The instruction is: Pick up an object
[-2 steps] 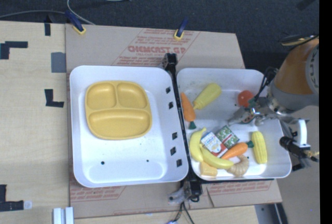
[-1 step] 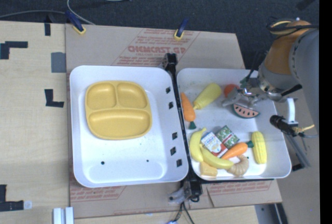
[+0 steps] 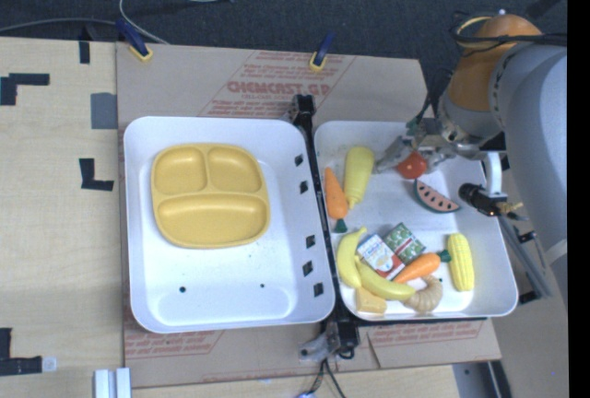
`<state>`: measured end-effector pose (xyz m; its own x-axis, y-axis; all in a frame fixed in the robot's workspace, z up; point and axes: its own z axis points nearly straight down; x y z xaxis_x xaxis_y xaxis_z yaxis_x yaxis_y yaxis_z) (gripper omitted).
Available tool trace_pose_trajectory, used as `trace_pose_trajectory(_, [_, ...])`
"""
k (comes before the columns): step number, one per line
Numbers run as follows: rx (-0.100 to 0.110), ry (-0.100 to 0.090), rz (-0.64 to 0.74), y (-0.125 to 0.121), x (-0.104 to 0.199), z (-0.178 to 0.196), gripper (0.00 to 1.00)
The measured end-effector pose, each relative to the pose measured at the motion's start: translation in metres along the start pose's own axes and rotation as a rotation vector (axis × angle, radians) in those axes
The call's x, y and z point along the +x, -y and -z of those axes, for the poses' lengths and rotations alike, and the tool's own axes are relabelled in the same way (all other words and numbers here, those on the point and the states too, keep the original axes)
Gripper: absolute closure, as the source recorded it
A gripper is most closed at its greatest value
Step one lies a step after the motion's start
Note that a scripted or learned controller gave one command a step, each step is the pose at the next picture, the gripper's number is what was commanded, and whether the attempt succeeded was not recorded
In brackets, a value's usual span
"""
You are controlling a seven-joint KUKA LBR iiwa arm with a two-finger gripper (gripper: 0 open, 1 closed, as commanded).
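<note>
The gripper (image 3: 412,157) is in the upper part of the right bin (image 3: 502,295), near the right side of the frame, with the grey arm (image 3: 535,101) and its orange band (image 3: 479,64) above it. Between the metal fingers there is a small red object (image 3: 412,167), like a toy tomato, so the jaws are grasping this red object. It is at the level of the fingertips, close above the bin floor; whether it touches the floor I cannot tell.

Just below and right of it lies a watermelon slice (image 3: 435,196). To the left lies a yellow corn piece (image 3: 358,173), tilted, and beside it an orange carrot (image 3: 336,195) close to the bin's left wall. In the lower part of the bin there is a banana (image 3: 355,265), a small printed box (image 3: 389,249), a second carrot (image 3: 418,267), a corn cob (image 3: 460,262) standing along the right side, and a ginger-like piece (image 3: 424,297).

The left bin (image 3: 221,309) in the middle of the frame holds a yellow divided plate (image 3: 210,195) in its upper half
</note>
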<state>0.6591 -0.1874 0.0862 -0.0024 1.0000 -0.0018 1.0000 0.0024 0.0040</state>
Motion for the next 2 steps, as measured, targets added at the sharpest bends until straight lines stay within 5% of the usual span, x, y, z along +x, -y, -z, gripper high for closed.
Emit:
trace_pose_trajectory(1, [0.0, 0.004, 0.001, 0.0, -0.001, 0.01, 1.0])
trace_pose_trajectory(2, [0.002, -0.001, 0.0, 0.037, 0.04, 0.124, 1.0])
